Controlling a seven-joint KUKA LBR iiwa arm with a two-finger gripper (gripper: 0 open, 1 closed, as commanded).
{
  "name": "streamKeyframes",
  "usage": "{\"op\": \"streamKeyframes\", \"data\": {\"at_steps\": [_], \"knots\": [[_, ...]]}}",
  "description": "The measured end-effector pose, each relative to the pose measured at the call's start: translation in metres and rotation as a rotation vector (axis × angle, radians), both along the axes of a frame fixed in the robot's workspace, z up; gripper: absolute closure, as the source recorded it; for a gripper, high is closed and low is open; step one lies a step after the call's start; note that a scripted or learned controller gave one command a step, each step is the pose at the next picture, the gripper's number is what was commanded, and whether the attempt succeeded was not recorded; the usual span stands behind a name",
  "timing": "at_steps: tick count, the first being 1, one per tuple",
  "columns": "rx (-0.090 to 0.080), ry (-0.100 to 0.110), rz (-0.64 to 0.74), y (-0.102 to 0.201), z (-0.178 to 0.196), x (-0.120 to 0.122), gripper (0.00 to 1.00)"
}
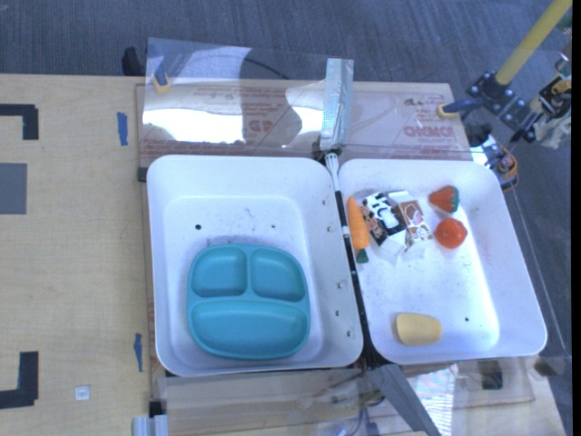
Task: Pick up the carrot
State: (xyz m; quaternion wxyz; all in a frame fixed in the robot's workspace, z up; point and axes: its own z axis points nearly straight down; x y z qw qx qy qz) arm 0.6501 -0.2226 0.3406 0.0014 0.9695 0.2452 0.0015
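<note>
The carrot (pixel 358 223) is a small orange stick with a green end pointing toward the front. It lies flat along the left wall of the right bin (pixel 508 271), close to the divider between the two bins. A black-and-white patterned carton (pixel 385 214) lies just to its right, touching or nearly touching it.
Also in the right bin are a brown-and-white packet (pixel 414 222), a strawberry (pixel 444 198), a red-orange round fruit (pixel 451 233) and a yellow block (pixel 417 328) near the front. A teal divided plate (pixel 247 300) sits in the left bin (pixel 172 198). A yellow pole (pixel 536 30) with clamps stands at the back right.
</note>
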Motion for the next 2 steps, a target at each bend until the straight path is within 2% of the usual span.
{"op": "streamKeyframes", "data": {"at_steps": [1,2], "knots": [[0.006,0.012,-0.180,0.000,-0.081,-0.017,1.00],[0.003,0.002,-0.293,0.003,-0.055,0.004,1.00]]}}
